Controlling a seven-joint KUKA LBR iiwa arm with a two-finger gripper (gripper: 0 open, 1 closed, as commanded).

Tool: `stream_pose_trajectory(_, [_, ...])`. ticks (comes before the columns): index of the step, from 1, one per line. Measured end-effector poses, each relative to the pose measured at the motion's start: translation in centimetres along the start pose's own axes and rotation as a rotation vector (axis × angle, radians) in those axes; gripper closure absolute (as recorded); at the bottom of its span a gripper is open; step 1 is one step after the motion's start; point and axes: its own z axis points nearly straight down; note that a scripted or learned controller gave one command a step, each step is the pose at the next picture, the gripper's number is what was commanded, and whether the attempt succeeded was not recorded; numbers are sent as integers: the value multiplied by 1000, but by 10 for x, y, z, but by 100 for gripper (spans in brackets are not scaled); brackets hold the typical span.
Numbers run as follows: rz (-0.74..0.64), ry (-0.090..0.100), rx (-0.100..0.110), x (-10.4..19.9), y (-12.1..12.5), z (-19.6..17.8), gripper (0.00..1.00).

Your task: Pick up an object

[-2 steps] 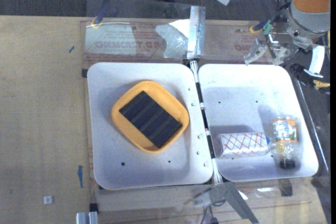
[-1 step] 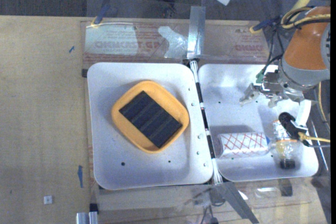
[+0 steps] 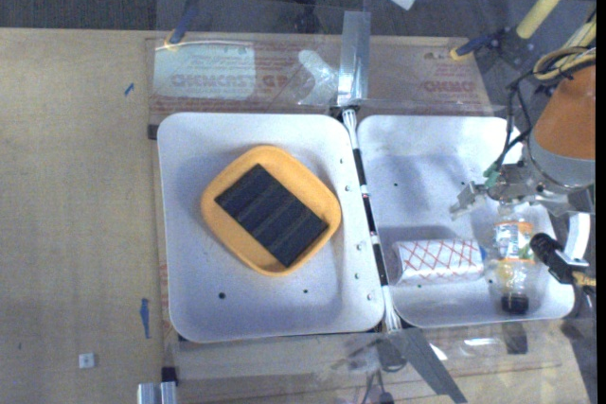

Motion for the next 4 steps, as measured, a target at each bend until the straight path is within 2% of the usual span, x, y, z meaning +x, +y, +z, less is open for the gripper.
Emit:
stream_pose_trajectory(1, [-20,-21,-58,-20,-23,13,0])
stream_pose_trajectory(2, [-68,-3,-29,-37,-26,38,0])
stream_pose_trajectory(3, [-66,-3,-33,-38,-25,27,100])
stream_pose_trajectory(4, [-281,-3,-4,36,21,-43,100])
